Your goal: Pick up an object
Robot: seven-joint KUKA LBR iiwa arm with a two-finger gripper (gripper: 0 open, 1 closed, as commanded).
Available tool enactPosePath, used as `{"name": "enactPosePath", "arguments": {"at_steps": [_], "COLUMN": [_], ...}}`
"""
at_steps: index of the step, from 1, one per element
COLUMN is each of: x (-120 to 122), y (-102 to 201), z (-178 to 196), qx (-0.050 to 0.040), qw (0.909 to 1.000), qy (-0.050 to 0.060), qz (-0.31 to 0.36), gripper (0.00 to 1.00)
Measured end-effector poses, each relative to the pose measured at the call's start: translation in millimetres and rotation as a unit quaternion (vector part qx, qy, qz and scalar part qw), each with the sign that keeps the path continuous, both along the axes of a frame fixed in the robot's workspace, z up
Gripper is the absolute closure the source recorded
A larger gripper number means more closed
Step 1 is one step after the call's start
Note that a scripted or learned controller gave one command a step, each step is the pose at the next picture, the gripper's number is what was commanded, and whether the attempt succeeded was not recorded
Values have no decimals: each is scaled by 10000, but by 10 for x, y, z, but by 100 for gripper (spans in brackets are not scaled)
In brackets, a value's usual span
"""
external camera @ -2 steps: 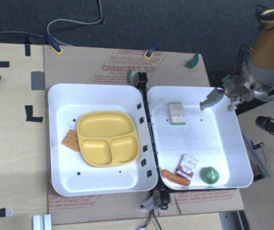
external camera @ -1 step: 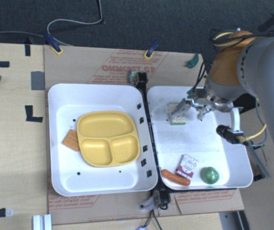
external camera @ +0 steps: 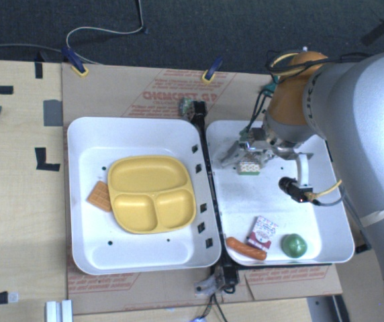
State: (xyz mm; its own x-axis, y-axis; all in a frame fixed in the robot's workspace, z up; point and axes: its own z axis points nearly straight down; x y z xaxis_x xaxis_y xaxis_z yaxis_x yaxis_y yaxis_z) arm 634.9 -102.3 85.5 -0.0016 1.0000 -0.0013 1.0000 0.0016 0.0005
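Bins sit side by side on the bench, the left bin (external camera: 84,247) and the right bin (external camera: 326,240) sharing a dark divider down the middle. The arm (external camera: 353,126) comes in from the right edge, its orange band (external camera: 293,99) bent over the far end of the right bin. Below that band the gripper (external camera: 248,154) hangs low over the bin floor near the far left corner, just beside the divider.

A small pale block (external camera: 249,168) with a greenish edge lies directly at the fingertips, on their near side and seemingly touching them. One finger (external camera: 231,154) shows as a thin grey prong slanting toward the divider; whether the block is pinched between the fingers or only lies under them cannot be told, and neither can whether the fingers are spread or closed.

Well apart from the gripper, along the near wall of the right bin, lie an orange carrot (external camera: 246,249), a small red and white packet (external camera: 262,232) just beside it, and a green ball (external camera: 294,245) to the right of the packet.

In the left bin a yellow divided plate (external camera: 152,193) rests in the middle, and a tan cracker (external camera: 99,196) lies against its left edge, partly tucked under it.
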Motion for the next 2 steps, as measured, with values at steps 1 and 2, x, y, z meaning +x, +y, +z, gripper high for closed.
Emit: {"name": "enactPosePath", "arguments": {"at_steps": [1,2], "x": [1,-381], "y": [-1,487], "z": [94,990], "qx": [-3,10], "qw": [10000,10000], "qy": [-3,3], "qz": [1,5], "gripper": [100,100]}}
